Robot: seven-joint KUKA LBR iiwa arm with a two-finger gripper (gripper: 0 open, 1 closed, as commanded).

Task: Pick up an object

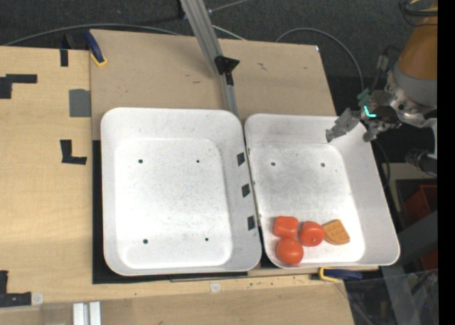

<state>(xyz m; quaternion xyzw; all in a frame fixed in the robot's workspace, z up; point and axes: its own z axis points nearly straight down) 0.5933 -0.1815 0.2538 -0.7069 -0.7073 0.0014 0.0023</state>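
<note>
Claw (350, 126) at the frame's right hangs over the right white bin's (370, 174) upper corner; you can't tell its opening. Three red round objects (298, 237) lie lower down.

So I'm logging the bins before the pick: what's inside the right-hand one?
In the right bin, three red round objects and one orange piece cluster at the near end, touching. Anything beneath them is covered.
</note>
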